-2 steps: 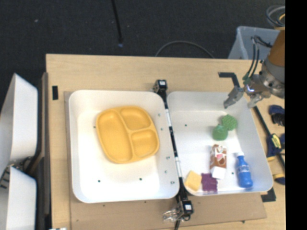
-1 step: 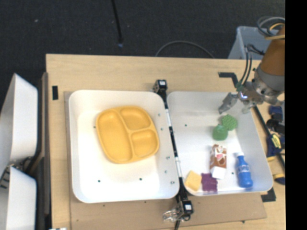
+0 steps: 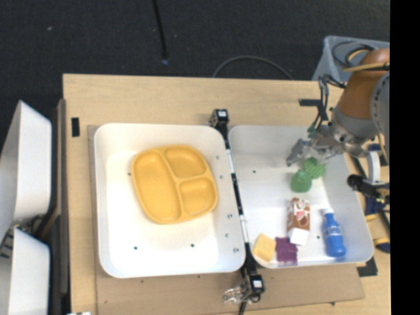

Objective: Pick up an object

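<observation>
A wooden counter carries two white bins: the left bin toward its left edge, the right bin toward its right edge.

One fixed camera, high above the surface

We look down at a slant on the wooden surface from well back, far enough to take in both white bins, the left bin and the right bin, with dark floor along the top edge; the arm enters from our right.
</observation>
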Controlling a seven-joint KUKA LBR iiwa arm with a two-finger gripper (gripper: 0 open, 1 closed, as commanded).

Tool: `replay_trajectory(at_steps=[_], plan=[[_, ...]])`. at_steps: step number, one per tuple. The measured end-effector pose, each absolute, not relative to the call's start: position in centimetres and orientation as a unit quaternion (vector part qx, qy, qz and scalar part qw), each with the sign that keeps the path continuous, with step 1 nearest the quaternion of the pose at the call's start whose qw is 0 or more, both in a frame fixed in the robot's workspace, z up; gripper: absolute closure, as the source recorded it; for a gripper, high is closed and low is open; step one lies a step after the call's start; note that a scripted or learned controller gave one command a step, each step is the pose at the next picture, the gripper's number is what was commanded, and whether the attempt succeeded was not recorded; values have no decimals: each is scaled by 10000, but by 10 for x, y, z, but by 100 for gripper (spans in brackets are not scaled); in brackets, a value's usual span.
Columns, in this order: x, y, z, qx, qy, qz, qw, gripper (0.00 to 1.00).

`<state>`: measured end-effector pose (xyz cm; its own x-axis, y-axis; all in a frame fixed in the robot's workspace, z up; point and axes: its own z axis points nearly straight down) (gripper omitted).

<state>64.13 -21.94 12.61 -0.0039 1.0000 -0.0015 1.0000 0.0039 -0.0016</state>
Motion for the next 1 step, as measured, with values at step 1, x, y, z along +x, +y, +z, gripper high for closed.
replay_trajectory(at_steps=[1], plan=[[646, -220, 108, -7047, -7095, -32, -67, 0]])
